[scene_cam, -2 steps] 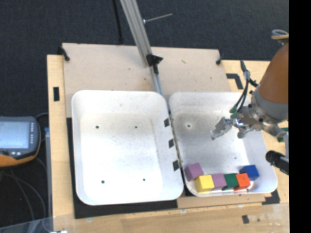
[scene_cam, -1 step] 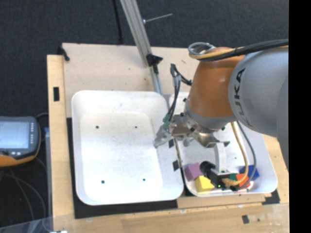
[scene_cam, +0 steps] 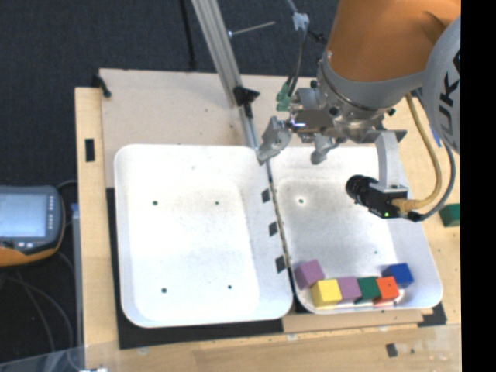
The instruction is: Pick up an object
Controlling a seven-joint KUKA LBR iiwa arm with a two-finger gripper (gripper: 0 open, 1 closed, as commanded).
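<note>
Dark carpet surrounds a pale wooden bench [scene_cam: 155,107] that carries two shallow white bins side by side. Off the bench's left edge sits a small grey handheld unit with a screen [scene_cam: 27,217]. On the bench, the left bin [scene_cam: 194,231] has a lightly scuffed floor with a few small dark dots. A slim aluminium post [scene_cam: 221,53] rises at a slant from behind the seam between the bins. The right bin [scene_cam: 341,223] holds all the blocks, gathered along its near edge in a loose row whose long axis runs left to right, roughly following that rim: a purple block [scene_cam: 310,272] at the left end, turned slightly askew and set a little further in from the rim, then a yellow block [scene_cam: 327,292], a second purple block [scene_cam: 349,288], a green block [scene_cam: 366,288], an orange block [scene_cam: 387,289] and a blue block [scene_cam: 398,273] at the right end, each touching or just beside its neighbour. Above the far part of this bin hangs the gripper [scene_cam: 298,147], its two grey fingers spread apart with nothing between them, one over the seam between the bins and the other over the right bin's far edge, well apart from the blocks. The arm's orange band [scene_cam: 387,22] fills the upper right, and a black cylindrical attachment [scene_cam: 372,194] juts out below the wrist over the bin.
</note>
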